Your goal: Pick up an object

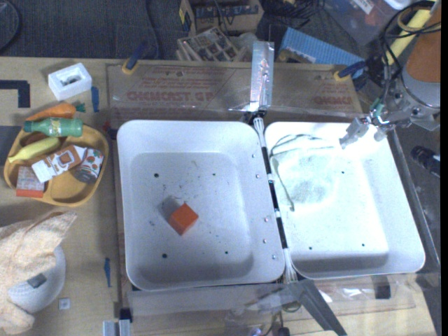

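An orange cube (184, 218) lies in the left white bin (140, 257), a little left of its middle, with a small grey shadow patch beside it. My gripper (364, 133) hangs over the far right corner of the right white bin (392, 257), well away from the cube. Its two pale fingers (348, 138) stand apart, open, with nothing between them. The grey arm with its orange band (423, 61) comes in from the upper right.
A thin pale wire (283, 145) curls across the far left of the right bin. To the left of the bins, a yellow bowl (59, 191) holds toy food. A white box (70, 81) and a cloth (31, 254) also lie there. A clear panel (210, 93) stands behind the bins.
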`<state>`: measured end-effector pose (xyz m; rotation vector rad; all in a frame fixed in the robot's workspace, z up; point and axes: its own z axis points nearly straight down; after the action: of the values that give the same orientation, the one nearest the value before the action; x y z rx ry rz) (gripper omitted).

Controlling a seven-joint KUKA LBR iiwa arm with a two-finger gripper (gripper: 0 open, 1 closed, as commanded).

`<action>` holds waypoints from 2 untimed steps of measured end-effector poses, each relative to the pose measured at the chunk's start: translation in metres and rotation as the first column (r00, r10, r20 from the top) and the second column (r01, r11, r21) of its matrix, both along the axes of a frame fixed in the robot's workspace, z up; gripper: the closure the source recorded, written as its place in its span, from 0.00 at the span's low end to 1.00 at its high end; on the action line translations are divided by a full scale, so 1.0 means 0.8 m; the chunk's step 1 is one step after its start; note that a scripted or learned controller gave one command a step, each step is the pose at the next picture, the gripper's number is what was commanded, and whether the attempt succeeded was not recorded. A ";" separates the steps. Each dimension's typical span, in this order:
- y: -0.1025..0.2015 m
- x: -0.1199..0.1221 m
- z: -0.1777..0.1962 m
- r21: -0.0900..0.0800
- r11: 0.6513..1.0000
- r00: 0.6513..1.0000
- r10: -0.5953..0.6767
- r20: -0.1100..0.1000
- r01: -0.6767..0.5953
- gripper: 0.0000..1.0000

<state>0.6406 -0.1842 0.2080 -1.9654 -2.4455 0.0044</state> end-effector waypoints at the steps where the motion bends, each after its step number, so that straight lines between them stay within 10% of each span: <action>1: 0.119 -0.048 -0.027 -0.001 0.994 0.994 -0.113 -0.002 0.113 0.00; 2: 0.110 -0.061 -0.143 -0.001 0.999 0.999 0.034 0.006 -0.034 0.00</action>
<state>0.5918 -0.0963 0.0933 -1.9266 -2.4822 -0.0004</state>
